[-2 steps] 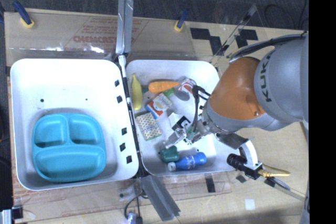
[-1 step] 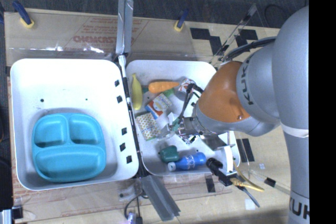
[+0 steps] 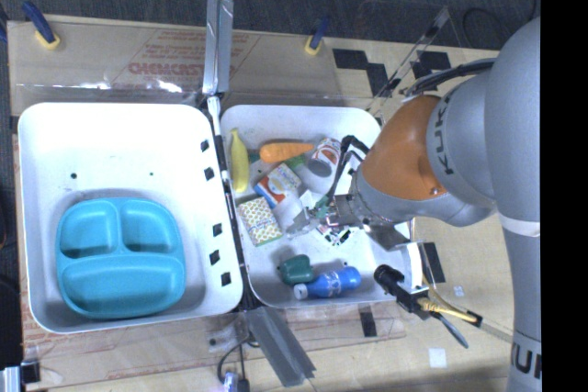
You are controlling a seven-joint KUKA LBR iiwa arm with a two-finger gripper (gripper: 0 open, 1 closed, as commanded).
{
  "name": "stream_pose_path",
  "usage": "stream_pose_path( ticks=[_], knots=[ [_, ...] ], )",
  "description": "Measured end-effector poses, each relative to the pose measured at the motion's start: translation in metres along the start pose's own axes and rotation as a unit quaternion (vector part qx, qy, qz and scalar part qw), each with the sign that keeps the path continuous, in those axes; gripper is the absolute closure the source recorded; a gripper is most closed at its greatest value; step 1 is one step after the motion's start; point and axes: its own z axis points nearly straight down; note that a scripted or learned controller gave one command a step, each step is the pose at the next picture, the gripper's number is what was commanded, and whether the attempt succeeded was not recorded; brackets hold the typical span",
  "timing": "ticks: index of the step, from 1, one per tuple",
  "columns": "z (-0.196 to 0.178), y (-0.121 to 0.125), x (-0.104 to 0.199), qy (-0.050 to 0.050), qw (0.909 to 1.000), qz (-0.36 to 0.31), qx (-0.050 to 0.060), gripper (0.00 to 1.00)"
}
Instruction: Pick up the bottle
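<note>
Bottle [image 3: 333,283], blue with a white cap, is seen lying on its side at the near edge of the right bin [image 3: 367,119], just beside a dark green object [image 3: 296,269]. Gripper [image 3: 323,218] is positioned above the bin's middle, near a checkered packet [image 3: 259,219], apart from the bottle. Finger state cannot be told. A blue tray [image 3: 119,257] is seen in the left bin [image 3: 55,128].

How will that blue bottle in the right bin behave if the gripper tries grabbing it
The blue bottle lies on its side, so it will probably roll if nudged. Its rounded, shiny body may slip between fingers. The green object beside its cap end might get bumped.
</note>
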Motion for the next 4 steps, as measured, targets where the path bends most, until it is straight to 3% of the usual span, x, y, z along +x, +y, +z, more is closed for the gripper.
stream_pose_path(
  ticks=[1,2,3,4],
  knots=[
    [-0.033,-0.022,-0.034,0.002,0.9905,-0.137,0.01,0.0],
    [0.019,-0.021,0.024,0.005,0.9589,-0.283,0.01,0.0],
    [0.012,-0.02,0.024,0.006,0.9583,-0.285,0.012,1.0],
    [-0.016,-0.023,-0.022,0.004,0.9686,-0.248,0.01,1.0]
  ],
)
